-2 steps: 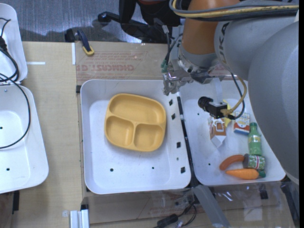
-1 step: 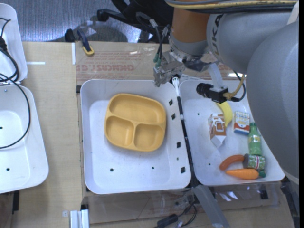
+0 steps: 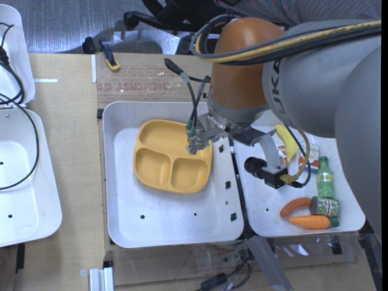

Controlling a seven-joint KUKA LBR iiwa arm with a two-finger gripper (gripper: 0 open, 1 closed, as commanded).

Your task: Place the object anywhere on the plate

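The bench (image 3: 66, 102) is light wood. Two white bins sit on it side by side: the left bin (image 3: 121, 211) and the right bin (image 3: 267, 214). They touch in the middle.

A single fixed camera is mounted above the light wooden counter (image 3: 66, 132) and looks down on it at a slant, not straight overhead. The far edge of the counter lies toward the top of the frame, with grey carpeted floor (image 3: 60, 17) beyond it. The two shallow white plastic bins — the left-hand bin (image 3: 115, 180) and the right-hand bin (image 3: 260, 214) — sit in the centre and lower right of the frame. The large grey arm with its orange band (image 3: 242, 59) enters from the right, close beneath the lens, and covers much of the upper right — including part of the right-hand bin.
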